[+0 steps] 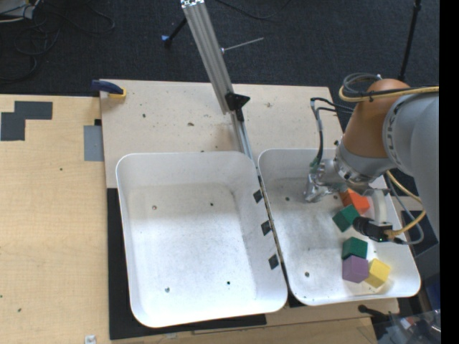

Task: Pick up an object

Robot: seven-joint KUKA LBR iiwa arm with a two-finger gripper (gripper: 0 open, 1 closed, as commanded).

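Two shallow white bins sit side by side on the counter (179, 113). The left bin (143, 185) has only dark specks scattered over its floor. The right bin (301, 264) holds all the blocks, gathered along its right side: an orange block (358, 202) up near the arm, a dark green block (345, 218) just below and touching it, then lower down another green block (354, 248), a purple block (354, 269) right under that, and a yellow block (379, 271) beside the purple one near the bin's corner. The grey arm with its orange band (373, 124) reaches in from the right, and the pincer (315, 190) is down in the upper part of the right bin, just left of the orange block. Whether it is spread or closed I cannot tell, and nothing shows between its tips.
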